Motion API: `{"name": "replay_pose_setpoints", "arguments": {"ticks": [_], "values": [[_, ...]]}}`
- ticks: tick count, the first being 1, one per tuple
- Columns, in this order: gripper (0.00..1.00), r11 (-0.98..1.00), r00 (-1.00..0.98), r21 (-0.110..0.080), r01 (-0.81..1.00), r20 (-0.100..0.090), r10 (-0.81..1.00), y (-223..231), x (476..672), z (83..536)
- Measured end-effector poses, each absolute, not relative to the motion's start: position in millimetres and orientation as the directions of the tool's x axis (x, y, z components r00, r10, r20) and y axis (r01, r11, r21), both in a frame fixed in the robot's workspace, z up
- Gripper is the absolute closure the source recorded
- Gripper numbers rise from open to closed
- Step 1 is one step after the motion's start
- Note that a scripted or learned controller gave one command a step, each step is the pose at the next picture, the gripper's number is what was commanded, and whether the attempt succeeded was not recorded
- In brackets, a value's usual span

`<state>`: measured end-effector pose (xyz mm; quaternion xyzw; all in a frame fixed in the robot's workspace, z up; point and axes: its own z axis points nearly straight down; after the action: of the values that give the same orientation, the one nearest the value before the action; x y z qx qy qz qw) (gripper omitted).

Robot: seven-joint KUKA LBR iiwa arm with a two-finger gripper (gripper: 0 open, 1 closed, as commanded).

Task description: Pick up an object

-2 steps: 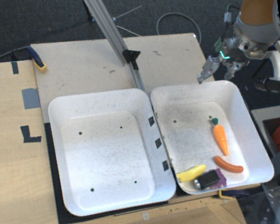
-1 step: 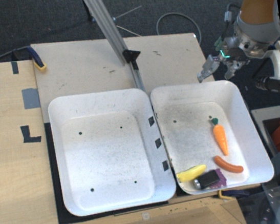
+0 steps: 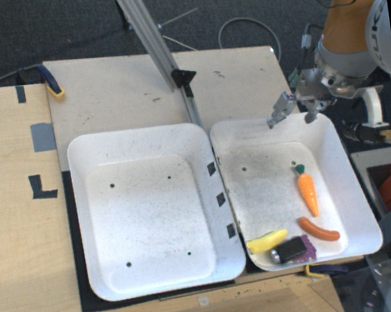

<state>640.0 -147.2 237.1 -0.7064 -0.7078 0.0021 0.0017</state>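
Gripper [image 3: 292,110] hovering at upper right of the frame, above right bin's [image 3: 339,149] far rim; jaws spread wide, grasping nothing. Carrot [image 3: 307,192] well below, untouched.

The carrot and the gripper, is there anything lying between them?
No. In the camera view, only bare speckled floor of the right bin lies between the carrot and the open gripper.
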Motion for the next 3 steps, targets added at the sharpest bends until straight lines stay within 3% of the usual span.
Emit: {"name": "replay_pose_setpoints", "arguments": {"ticks": [2,3], "values": [[0.00,0.001,-0.001,-0.008,1.000,0.000,1.000,-149,637.8,107],[1.00,0.003,-0.003,-0.003,1.000,-0.001,1.000,-148,639.7,122]]}}
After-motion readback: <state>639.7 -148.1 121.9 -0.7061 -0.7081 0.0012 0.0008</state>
